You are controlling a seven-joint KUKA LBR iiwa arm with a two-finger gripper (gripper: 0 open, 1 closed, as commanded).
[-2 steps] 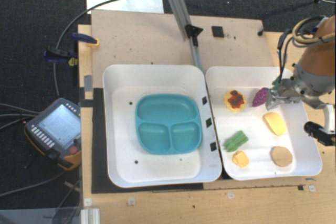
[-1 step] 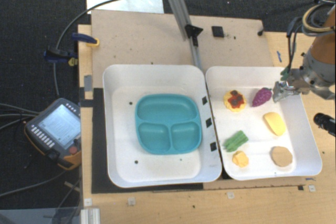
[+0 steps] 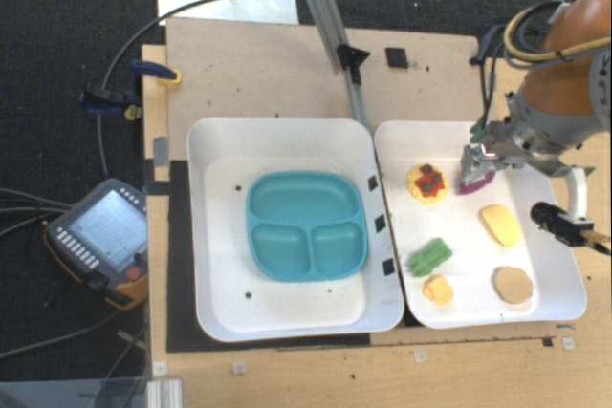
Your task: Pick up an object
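Observation:
My gripper (image 3: 475,171) hangs low over the upper part of the right bin (image 3: 574,301), directly on top of a small purple object (image 3: 481,180) that peeks out from beneath it. Just left of it lies a round yellow piece with red and dark topping (image 3: 427,183). A yellow wedge (image 3: 500,225), a green piece (image 3: 429,255), a small orange-yellow block (image 3: 438,289) and a tan round disc (image 3: 513,285) lie lower in the same bin.
The left bin (image 3: 215,205) holds a teal divided plate (image 3: 308,225). The arm's grey wrist and orange band (image 3: 564,62) fill the upper right. A metal pole (image 3: 325,5) crosses the bench's back. A teach pendant (image 3: 100,239) lies off the bench at left.

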